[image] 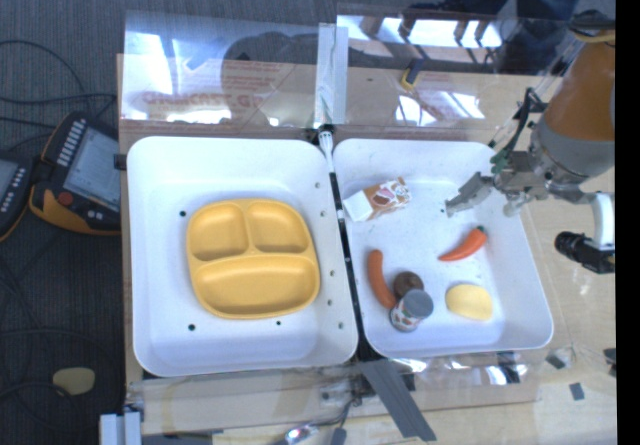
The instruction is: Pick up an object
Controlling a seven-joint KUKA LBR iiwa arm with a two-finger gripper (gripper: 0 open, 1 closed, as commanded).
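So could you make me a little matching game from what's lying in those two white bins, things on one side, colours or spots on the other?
Things:
1. divided plate
2. chilli pepper
3. lemon
4. sausage

Descriptions:
A. pale yellow, in the near right corner of the right bin
B. orange-red with a green stem, just below the gripper
C. mustard yellow, alone in the left bin
D. reddish-brown and long, near the right bin's left wall

Pairs: 1-C, 2-B, 3-A, 4-D
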